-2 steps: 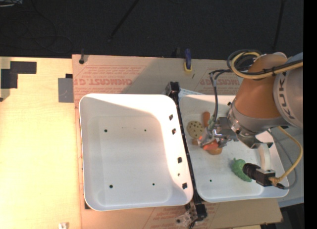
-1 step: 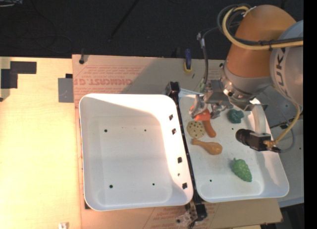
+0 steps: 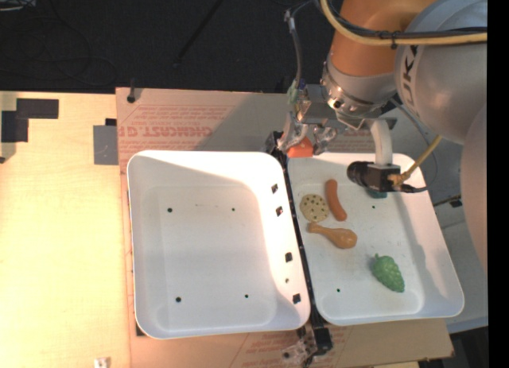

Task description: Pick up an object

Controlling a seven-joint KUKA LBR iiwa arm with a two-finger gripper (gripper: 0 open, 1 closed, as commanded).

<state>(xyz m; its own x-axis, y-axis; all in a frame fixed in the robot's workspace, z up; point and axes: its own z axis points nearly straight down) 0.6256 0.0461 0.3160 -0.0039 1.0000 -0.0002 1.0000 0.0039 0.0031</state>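
Where the tool (image 3: 305, 137) hangs, a small orange piece (image 3: 299, 149) sits between its fingers

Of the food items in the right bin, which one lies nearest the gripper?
The red sausage; it lies closest to the gripper, ahead of the cookie, drumstick and green piece.

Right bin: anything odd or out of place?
Mostly tidy: sausage, cookie, drumstick and green piece lie flat inside the right bin. One oddity: an orange object sits at its far-left corner rim, under the tool.
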